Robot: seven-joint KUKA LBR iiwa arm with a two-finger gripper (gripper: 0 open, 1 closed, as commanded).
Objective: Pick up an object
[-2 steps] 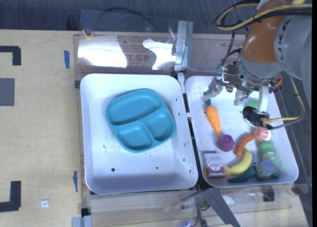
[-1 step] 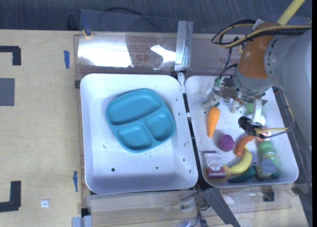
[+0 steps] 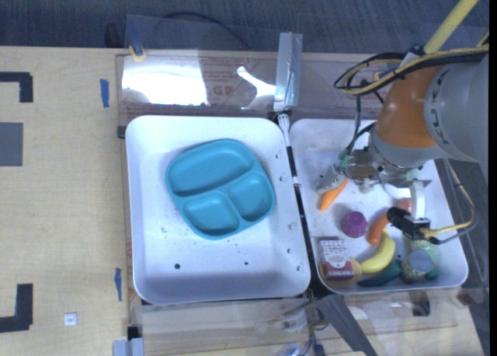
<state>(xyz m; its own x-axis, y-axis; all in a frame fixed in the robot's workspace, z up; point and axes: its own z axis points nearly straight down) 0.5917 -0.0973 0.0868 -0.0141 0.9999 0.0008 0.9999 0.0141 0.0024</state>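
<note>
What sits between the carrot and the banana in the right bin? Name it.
In the camera view, a purple ball-like object lies between the carrot and the banana, on the right bin's white floor.

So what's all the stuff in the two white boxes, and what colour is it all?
Left bin: one, white, left side of the bench.
Right bin: one, white, right side of the bench.
Divided plate: one, blue, three compartments, in the left bin.
Carrot: one, orange, upper left of the right bin, by the gripper.
Round toy: one, purple, middle of the right bin.
Banana: one, yellow, near edge of the right bin.
Small carton: one, red and white, near left corner of the right bin.
Other toys at the near right corner: too jumbled to name.
Arm: one, grey with an orange band, above the right bin.
Gripper: one, over the right bin beside the carrot.
</note>
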